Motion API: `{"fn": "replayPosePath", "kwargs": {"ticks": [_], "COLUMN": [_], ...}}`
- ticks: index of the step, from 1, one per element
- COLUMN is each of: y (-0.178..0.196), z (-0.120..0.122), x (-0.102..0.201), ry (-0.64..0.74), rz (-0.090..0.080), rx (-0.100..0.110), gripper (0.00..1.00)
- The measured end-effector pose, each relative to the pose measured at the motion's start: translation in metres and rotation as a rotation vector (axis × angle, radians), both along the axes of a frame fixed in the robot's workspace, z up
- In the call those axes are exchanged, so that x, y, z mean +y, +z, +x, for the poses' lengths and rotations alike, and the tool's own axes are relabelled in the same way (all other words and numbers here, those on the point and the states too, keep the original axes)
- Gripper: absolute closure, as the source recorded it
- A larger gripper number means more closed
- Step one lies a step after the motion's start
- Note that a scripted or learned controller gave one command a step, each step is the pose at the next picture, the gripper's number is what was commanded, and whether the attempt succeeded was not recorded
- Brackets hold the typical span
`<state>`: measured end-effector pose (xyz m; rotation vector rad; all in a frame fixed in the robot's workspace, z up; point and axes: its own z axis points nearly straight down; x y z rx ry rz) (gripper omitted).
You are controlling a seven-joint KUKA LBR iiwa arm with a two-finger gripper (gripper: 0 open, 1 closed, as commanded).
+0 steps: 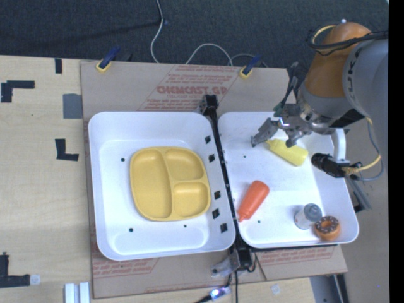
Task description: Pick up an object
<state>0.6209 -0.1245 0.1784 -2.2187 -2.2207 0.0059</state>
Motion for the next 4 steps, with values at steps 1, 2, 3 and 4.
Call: {"fn": "replayPosePath", "kwargs": {"ticks": [1, 2, 3, 4], "y": [-0.051, -0.096, -0.083, -0.040], "z": [-0.010, -0.011, -0.010, -0.012], "x": [-0.003, -0.002, -0.002, -0.007], "ry": [0.000, 0.001, 0.001, 0.000], "rz": [0.000, 0.000, -0.001, 0.001], "rx": [0.001, -0.003, -0.005, -0.004], "gripper": [0.00, 0.00, 1.00, 1.00]}}
